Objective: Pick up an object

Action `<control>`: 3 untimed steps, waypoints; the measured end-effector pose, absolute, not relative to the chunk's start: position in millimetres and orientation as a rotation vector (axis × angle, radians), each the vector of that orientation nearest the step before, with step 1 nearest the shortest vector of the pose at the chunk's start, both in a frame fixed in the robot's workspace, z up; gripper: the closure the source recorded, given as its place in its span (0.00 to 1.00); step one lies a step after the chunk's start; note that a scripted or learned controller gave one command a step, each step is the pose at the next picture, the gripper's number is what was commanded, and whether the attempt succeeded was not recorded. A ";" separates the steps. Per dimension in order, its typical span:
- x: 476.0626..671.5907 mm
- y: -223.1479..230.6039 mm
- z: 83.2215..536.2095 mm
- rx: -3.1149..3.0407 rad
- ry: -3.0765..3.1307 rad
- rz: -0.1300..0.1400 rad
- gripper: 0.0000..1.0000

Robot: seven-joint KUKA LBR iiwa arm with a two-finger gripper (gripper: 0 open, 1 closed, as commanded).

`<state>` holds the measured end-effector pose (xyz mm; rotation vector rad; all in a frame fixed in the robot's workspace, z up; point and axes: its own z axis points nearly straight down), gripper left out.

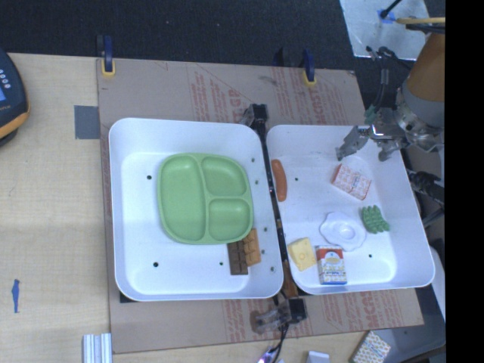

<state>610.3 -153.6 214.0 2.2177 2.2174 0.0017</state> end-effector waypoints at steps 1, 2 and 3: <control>547.2 -183.9 155.2 2.228 2.227 -0.012 0.00; 533.5 -213.0 88.4 2.224 2.227 -0.008 0.00; 535.4 -212.9 102.4 2.217 2.228 -0.005 1.00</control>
